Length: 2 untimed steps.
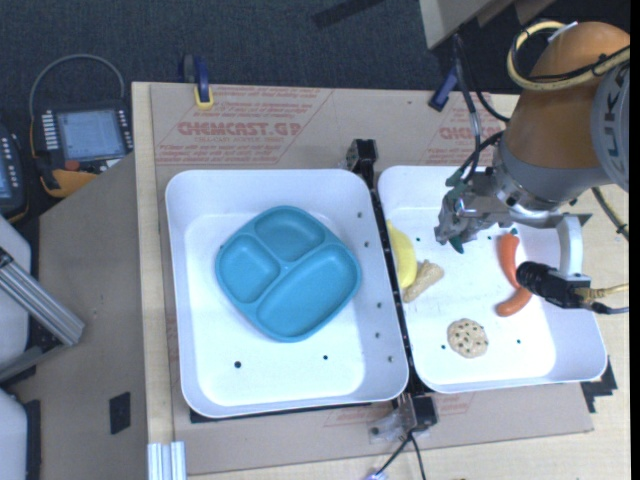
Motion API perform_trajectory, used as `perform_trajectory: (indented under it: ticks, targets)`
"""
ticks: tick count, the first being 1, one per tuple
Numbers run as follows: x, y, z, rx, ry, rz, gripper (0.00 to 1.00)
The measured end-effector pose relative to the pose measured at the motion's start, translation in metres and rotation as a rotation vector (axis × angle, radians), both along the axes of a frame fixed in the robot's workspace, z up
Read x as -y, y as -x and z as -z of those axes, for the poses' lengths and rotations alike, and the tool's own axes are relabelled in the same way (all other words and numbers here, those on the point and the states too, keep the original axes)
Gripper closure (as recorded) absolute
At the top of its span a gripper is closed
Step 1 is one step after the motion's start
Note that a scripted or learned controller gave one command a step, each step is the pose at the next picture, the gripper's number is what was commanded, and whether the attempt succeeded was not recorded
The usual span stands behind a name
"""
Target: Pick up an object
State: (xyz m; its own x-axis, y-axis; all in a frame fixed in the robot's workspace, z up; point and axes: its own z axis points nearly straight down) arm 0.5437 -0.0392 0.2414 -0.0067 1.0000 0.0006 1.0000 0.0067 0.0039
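Observation:
The right bin (520, 366) holds a yellow banana (403, 252) against its left wall, with a beige bread-like piece (425, 277) touching it. A round chocolate-chip cookie (467, 337) lies nearer the front. An orange-red sausage (509, 257) lies toward the right, partly crossed by a black fitting on the arm. My gripper (455, 233) hangs over the back middle of this bin, above bare floor, right of the banana and left of the sausage. I see nothing in it.
The left bin (200, 228) carries a blue divided plate (288, 271) in its middle. A black clamp (361, 154) sits at the back between the bins. The arm's grey and orange body (565, 118) overhangs the right bin's back right corner.

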Motion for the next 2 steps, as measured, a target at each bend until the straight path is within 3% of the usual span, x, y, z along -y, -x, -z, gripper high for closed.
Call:
perform_trajectory:
  ticks: [2]
  targets:
    - [-0.105,-0.061,0.016,-0.001,-0.001,0.000,1.00]
